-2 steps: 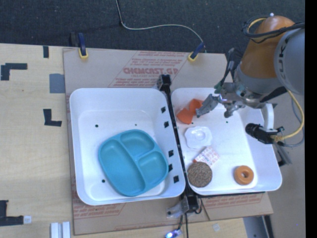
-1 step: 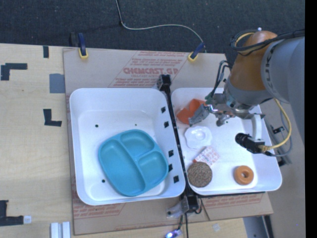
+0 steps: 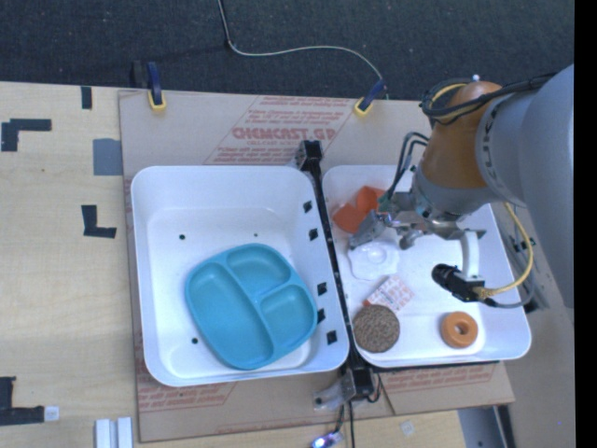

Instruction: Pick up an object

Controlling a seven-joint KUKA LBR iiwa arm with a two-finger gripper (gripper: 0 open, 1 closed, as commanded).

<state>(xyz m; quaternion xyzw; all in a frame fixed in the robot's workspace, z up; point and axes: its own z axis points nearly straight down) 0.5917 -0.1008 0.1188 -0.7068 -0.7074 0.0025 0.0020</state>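
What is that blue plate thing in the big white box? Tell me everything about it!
The blue tray is a light blue divided plate, plastic by its look, with rounded corners and three hollows: one long one and two smaller ones. It lies flat and face up, turned at a slant, in the left bin, toward the near side. Nothing sits in its hollows. It rests on the bin's floor, with its right corner close to the wall between the bins.

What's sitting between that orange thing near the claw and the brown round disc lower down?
In the camera view, between the orange thing and the brown disc lie a clear plastic piece and a red-and-white checked packet.
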